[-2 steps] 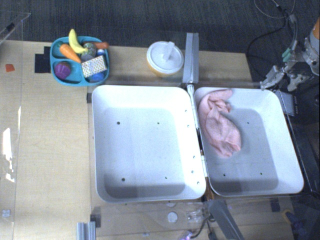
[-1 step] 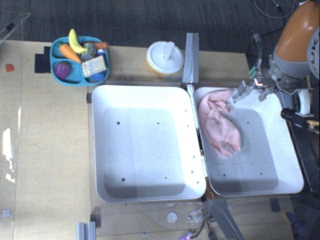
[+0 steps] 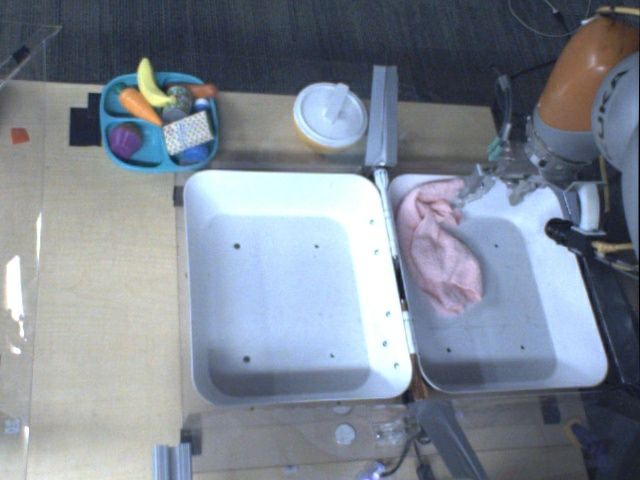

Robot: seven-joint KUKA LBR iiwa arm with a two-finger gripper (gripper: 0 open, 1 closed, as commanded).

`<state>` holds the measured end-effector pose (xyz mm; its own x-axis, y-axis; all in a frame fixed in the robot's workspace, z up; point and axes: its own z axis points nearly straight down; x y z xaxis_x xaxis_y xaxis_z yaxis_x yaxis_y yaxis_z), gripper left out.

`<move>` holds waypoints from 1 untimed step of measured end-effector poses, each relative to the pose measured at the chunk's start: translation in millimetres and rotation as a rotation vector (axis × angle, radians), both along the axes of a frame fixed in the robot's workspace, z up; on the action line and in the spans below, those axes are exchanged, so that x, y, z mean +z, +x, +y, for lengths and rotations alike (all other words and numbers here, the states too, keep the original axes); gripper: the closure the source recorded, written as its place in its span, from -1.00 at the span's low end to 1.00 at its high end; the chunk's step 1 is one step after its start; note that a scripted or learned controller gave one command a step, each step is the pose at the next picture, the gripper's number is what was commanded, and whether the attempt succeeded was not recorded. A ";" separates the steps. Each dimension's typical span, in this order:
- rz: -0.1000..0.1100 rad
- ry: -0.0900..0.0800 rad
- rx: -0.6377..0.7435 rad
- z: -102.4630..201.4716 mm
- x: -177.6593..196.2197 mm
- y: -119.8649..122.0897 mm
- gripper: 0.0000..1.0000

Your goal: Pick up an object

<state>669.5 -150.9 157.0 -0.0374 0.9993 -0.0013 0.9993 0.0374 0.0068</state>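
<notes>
The gripper [image 3: 490, 180], whose jaws are too blurred to judge, is hanging over the right bin's [image 3: 560, 368] far edge just beside the crumpled pink cloth [image 3: 440, 253] lying against the divider, while the left bin [image 3: 290, 288], lidded cup [image 3: 330, 116] and toy tray [image 3: 160, 123] are sitting well apart.

No legible text, label, brand, number or sign on the desk [image 3: 90, 298], bins or other items.
</notes>
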 end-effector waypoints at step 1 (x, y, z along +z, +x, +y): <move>-0.008 -0.002 0.126 31.6 -65.8 -30.0 -1.00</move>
<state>639.4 -119.2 91.2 -0.1630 0.9866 -0.0036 0.9865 0.1630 0.0147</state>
